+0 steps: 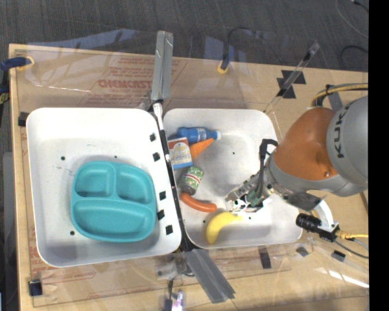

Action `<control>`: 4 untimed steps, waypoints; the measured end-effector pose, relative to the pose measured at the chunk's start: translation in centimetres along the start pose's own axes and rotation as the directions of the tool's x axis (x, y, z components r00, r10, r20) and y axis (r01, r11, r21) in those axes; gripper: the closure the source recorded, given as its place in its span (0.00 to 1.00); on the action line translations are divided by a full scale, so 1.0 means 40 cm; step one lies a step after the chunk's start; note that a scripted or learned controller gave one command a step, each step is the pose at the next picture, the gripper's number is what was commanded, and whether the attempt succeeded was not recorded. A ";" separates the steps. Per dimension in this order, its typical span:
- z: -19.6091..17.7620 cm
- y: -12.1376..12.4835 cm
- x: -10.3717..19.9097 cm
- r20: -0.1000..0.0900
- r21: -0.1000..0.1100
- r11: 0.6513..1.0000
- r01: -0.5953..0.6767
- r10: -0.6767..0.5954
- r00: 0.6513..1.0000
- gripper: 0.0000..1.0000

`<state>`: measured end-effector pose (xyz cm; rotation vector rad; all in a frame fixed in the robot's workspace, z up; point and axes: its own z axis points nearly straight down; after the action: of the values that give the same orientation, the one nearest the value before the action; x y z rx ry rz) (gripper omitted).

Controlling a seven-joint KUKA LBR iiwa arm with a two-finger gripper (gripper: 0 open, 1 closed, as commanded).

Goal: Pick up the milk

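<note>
A: Starting at the left side of the worktop [65, 63], what does the left bin [45, 128] hold?

B: A teal divided plate [113, 201] lies in the middle of the left bin, nearer its front edge. Nothing there belongs to the task.

A: And past the divider, in the right bin [246, 125]?

B: Along its left wall lie a blue bottle [196, 135] by the back-left corner, and just in front of it a small carton with a red and white label [180, 154], which looks like the milk, though the label is too small to read. An orange carrot-like piece [203, 148] lies beside it, and a green can [192, 180] in front of that. A red sausage-shaped piece [198, 204] and a banana [222, 224] lie toward the front edge.

A: Where is the pincer [247, 197]?

B: It is low in the right bin, near the front-right part, just beside the banana and well apart from the carton. It is a dark tangle from this angle, so whether it is wide or narrow cannot be told. Nothing shows between its tips.

A: So how far along is the job?

B: By his judgement, barely begun. The carton rests on the bin floor against the left wall, ungrasped. The arm [311, 151] has yet to cross the bin to that wall, close on the carton and lift it.
</note>
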<state>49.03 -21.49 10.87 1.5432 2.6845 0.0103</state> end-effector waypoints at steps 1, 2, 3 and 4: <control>0.000 0.000 0.000 0.000 0.000 1.000 0.000 0.000 1.000 0.00; 0.000 0.000 0.000 0.000 0.000 1.000 0.000 0.000 1.000 0.00; 0.000 0.000 0.000 0.000 0.000 1.000 0.000 0.000 1.000 0.00; 0.000 0.000 0.000 0.000 0.000 1.000 0.000 0.000 1.000 0.00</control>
<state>49.02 -21.49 10.86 1.5434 2.6847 0.0101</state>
